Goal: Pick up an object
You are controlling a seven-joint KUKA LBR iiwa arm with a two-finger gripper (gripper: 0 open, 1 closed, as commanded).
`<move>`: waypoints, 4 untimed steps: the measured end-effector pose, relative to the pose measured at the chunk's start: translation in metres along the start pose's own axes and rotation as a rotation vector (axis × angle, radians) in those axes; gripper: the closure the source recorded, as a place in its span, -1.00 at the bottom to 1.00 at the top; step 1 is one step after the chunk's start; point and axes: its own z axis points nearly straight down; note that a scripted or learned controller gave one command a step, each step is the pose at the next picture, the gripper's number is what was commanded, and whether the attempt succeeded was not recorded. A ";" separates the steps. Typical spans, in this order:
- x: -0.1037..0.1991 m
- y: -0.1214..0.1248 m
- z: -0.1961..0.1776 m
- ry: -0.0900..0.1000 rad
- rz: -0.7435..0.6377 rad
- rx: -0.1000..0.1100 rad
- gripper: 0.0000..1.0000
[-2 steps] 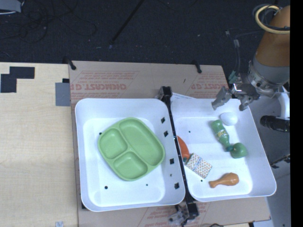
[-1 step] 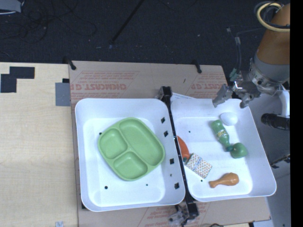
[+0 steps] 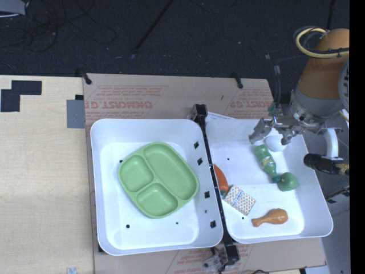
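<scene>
The gripper (image 3: pixel 274 131) is seen over the far part of the right bin (image 3: pixel 319 224), fingers spread wide, nothing between them. One finger (image 3: pixel 259 131) is angled out to the left, the other (image 3: pixel 287 136) sits to the right.

The nearest candidate is the green bottle (image 3: pixel 264 158), lying on its side just below the jaws on the bin floor, its long axis running down and to the right away from them. Whether the fingertips touch it cannot be told. Just past its lower end, a small green rounded piece (image 3: pixel 287 181) is seen, close to or touching it.

Handling, as a judgement: the bottle is likely light, hard plastic, smooth and prone to roll. It is best taken across the narrow body, mid-length, with the fingers set square to the long axis; a grip along the axis would probably slip off.

Further below the jaws, an orange-tan drumstick-shaped toy (image 3: pixel 271 217) is lying near the front of the bin. Below and left of the jaws, a patterned packet (image 3: pixel 239 199) is lying flat, poor for a pinch, and an orange object (image 3: pixel 220 178) is tucked against the divider.

The green divided plate (image 3: pixel 158 178) is in the left bin (image 3: pixel 108 238), well apart from the jaws.
</scene>
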 end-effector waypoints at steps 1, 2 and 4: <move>-0.004 0.003 0.063 0.000 0.000 -0.001 -1.00; 0.005 0.004 0.123 0.001 -0.002 -0.001 -1.00; 0.002 -0.004 0.061 -0.001 0.002 -0.011 1.00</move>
